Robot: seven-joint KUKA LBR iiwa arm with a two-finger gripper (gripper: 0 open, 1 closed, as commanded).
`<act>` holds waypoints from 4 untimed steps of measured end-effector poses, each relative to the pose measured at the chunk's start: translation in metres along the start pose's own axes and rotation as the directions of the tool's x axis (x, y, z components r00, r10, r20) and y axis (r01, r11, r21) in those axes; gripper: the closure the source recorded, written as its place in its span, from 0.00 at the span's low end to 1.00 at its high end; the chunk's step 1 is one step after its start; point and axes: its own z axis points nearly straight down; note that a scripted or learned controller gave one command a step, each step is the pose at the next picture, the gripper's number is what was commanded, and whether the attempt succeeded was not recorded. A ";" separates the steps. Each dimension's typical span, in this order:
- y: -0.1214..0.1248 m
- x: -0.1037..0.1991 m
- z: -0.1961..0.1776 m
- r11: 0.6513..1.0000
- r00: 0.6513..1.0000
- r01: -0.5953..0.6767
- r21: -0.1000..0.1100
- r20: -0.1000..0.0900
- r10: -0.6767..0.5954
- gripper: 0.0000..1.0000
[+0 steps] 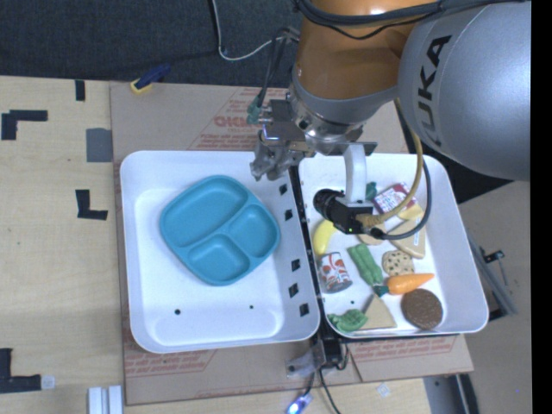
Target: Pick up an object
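My gripper (272, 157) hangs under the grey wrist at the back of the bench, above the wall between the two bins and just past the far corner of the blue divided plate (220, 229). The plate lies flat in the left bin (142, 257). In the right bin (457, 231) lie small toy foods: a yellow banana piece (323, 236), a red and white can (335, 272), a green pickle (367, 264), a carrot (409, 283) and a brown round cookie (423, 308). I see nothing between the gripper's tips.
A red packet (390, 198), a speckled cracker (398, 262), a pale wedge (379, 314) and a green leafy piece (349, 321) also crowd the right bin. The arm's bulk overhangs that bin's back half. Cardboard (198, 110) surrounds the bins.
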 end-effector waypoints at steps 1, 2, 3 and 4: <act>-0.051 -0.020 -0.074 1.000 1.000 -0.003 0.013 0.003 0.003 1.00; -0.069 -0.027 -0.088 1.000 1.000 -0.003 0.018 0.005 0.003 1.00; -0.069 -0.082 -0.061 1.000 1.000 -0.008 0.022 0.007 0.008 1.00; -0.068 -0.065 -0.087 1.000 1.000 -0.002 0.017 0.005 0.002 1.00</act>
